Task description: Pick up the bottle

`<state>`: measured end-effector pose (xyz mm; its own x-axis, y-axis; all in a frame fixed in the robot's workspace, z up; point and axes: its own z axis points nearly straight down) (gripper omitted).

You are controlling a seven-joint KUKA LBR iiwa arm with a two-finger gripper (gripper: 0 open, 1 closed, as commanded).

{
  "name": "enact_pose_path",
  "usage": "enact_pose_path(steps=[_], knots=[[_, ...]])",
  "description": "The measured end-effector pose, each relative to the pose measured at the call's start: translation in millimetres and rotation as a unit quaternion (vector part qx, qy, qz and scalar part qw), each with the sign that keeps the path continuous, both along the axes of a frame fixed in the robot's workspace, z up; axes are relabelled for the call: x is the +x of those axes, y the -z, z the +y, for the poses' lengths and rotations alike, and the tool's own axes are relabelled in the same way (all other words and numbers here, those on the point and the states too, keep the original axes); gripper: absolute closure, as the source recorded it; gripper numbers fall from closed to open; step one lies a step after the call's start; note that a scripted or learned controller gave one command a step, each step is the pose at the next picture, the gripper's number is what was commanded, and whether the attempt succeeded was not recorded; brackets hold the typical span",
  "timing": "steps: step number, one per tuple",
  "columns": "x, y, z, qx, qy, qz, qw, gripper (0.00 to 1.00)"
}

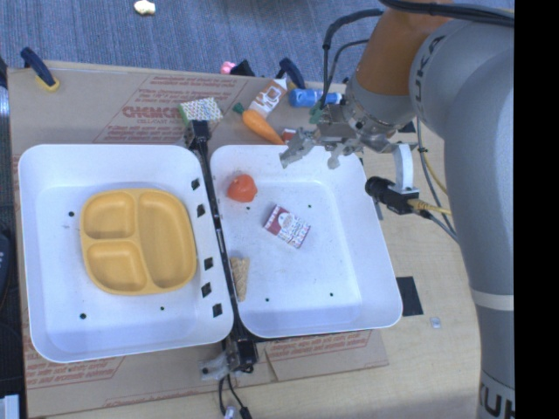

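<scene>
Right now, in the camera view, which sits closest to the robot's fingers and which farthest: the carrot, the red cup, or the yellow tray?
1. Carrot, just left of the fingers, outside the bins.
2. Red cup, right bin's near-left corner.
3. Yellow tray, left bin.

Grey KUKA iiwa arm (467, 147) showing black lettering near its base, orange band (397, 33) wrapping above the wrist, black cables (349, 24) looping alongside, metal two-finger gripper (313, 155) carrying a white side bracket (403, 168)

Single fixed overhead camera, slanted down, moderately near perhaps, both white bins (44, 234)
</scene>
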<state>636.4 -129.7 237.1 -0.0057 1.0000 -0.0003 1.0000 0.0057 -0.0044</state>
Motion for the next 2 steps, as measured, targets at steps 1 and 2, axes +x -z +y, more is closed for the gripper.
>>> enact_pose_path(steps=[1,2], knots=[[0,-10,1,0.0003,-0.002,0.001,1.0,1.0],[-8,109,37,0.0004,0.072,0.002,0.9974,1.0]])
